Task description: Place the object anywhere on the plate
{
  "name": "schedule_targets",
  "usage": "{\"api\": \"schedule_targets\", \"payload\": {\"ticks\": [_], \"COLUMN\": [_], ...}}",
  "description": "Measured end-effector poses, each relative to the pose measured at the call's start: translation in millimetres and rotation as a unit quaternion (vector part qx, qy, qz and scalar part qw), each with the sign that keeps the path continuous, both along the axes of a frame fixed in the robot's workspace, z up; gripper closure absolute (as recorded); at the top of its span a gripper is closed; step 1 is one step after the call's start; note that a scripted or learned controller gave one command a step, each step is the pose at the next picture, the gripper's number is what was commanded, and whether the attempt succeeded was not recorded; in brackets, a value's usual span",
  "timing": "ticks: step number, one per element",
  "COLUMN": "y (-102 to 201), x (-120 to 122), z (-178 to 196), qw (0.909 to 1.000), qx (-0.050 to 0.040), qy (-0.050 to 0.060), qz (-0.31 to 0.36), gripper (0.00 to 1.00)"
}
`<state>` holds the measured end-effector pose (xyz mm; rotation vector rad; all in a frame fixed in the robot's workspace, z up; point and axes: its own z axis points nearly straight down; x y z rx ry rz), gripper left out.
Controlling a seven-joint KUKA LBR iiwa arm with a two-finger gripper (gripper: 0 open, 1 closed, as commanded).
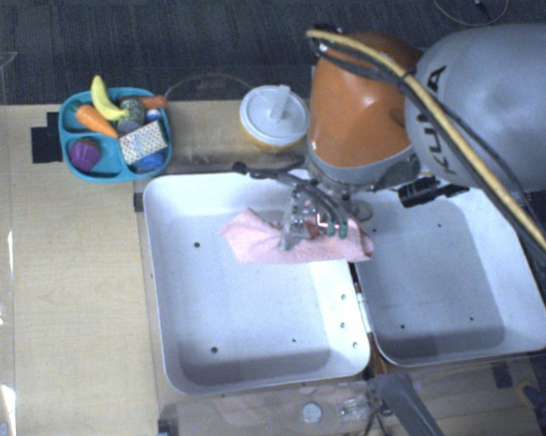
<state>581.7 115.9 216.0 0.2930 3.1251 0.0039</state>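
- My gripper (309, 226) hangs low over the left bin (199, 359), at about one o'clock from that bin's middle; I cannot tell its state.
- A pink cloth (256, 237) lies crumpled right beneath it, spreading toward nine o'clock and reaching the rim shared with the right bin (470, 328).
- My orange band (353, 103) sits at twelve o'clock from the gripper.
- A white lidded cup (274, 116) stands on the bench at eleven o'clock.
- Far off at ten o'clock, a blue divided plate (73, 167) holds toy food, with a banana (106, 99) and a carrot (94, 120).
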Motion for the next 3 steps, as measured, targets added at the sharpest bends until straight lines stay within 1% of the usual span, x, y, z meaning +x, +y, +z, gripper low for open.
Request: {"api": "schedule_targets", "payload": {"ticks": [1, 2, 3], "y": [50, 94, 93], "x": [-23, -51, -51], "z": [12, 10, 11], "qw": [0.9956, 0.9954, 0.9954], "qx": [0.0000, 0.0000, 0.0001], "qy": [-0.001, 0.000, 0.000], "qz": [0.094, 0.096, 0.096], "gripper": [1.00, 1.00, 0.00]}}
